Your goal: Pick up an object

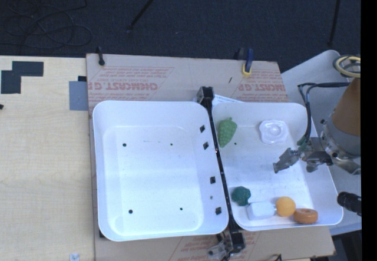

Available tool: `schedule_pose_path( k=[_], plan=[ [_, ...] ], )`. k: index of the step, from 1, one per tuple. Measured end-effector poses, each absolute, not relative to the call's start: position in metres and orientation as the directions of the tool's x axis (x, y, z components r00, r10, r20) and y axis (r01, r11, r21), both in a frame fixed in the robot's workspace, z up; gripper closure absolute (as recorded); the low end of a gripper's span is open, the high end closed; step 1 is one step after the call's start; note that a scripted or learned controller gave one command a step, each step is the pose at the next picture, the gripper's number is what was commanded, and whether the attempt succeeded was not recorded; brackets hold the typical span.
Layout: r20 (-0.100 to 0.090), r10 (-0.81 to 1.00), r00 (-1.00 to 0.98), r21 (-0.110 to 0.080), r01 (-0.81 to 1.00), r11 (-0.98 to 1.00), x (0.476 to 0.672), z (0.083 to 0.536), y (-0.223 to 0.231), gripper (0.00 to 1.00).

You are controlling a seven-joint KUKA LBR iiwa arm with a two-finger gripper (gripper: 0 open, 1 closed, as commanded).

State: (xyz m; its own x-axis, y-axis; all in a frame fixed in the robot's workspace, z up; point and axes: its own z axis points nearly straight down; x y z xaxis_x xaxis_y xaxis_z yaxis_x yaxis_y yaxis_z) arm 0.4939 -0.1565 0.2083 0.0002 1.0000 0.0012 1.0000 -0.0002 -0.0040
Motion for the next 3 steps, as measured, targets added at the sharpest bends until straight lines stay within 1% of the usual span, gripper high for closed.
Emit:
schedule_pose_path(
  k=[1, 2, 3],
  plan=[
    [0.002, 1.000, -0.001, -0.006, 1.000, 0.001, 0.494, 0.218, -0.157, 1.00],
    [0.003, 1.000, 0.000, -0.008, 1.000, 0.000, 0.474, 0.171, -0.141, 1.00],
    [0.002, 1.000, 0.004, -0.004, 1.000, -0.004, 0.475, 0.183, -0.143, 1.00]
  ],
)
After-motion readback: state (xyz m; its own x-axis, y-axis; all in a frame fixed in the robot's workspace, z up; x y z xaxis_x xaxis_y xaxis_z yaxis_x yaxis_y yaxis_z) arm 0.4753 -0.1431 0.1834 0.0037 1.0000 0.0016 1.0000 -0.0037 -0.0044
